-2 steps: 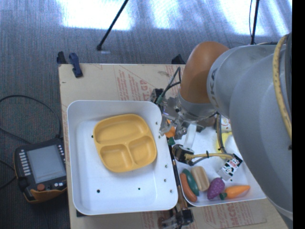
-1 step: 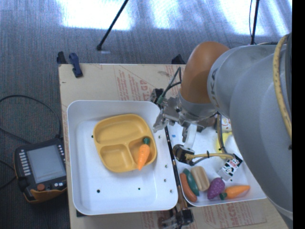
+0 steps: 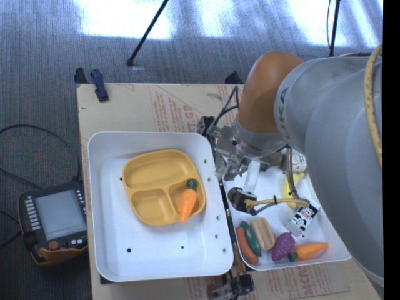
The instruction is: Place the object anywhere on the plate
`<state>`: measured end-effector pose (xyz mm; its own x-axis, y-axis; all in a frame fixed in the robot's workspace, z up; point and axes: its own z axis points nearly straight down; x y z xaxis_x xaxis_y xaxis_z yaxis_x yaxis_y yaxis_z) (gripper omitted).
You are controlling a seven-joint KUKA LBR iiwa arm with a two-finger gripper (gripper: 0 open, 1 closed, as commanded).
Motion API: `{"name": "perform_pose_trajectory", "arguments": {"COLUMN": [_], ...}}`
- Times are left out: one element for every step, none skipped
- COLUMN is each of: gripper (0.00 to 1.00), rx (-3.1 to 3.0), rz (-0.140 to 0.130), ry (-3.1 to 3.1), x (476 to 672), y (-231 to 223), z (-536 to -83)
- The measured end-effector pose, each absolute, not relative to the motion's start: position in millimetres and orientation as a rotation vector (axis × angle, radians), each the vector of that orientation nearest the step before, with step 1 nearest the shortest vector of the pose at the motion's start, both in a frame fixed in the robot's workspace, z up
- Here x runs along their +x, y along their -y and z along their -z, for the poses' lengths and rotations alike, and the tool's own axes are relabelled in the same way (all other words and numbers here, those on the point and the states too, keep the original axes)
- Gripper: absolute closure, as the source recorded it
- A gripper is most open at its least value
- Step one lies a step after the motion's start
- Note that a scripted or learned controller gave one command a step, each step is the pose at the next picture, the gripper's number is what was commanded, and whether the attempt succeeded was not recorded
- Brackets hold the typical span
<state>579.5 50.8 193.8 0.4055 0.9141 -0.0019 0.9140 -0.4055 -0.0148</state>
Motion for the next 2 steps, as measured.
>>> {"name": "perform_pose_trajectory", "arguments": {"gripper": [1.0,0.0], "rx": [-2.63,-2.631], "rz": [-0.013,-0.014], "ry": [1.704,1.705], "x": [573.9,574.0], "y": [-111.1,-110.4], "z": [-185.0,-185.4]}}
